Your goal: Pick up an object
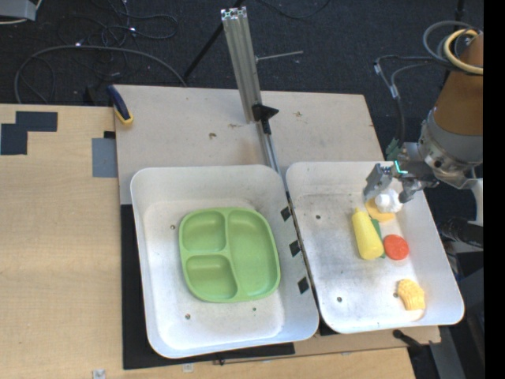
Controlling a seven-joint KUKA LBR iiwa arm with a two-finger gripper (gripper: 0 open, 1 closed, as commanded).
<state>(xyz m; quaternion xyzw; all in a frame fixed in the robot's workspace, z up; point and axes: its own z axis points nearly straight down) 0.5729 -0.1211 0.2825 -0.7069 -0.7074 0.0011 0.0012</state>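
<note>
My hand [392,186] hangs over the far part of the right bin [331,306]. The yellow corn-like piece [366,234] lies just nearer and left of it, long axis running near to far. My fingers stand apart, gripping nothing, close above a small white object [384,203].

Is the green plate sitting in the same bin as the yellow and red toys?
No. The green plate lies in the left bin, while the yellow toy and red toy lie in the right bin.
</note>
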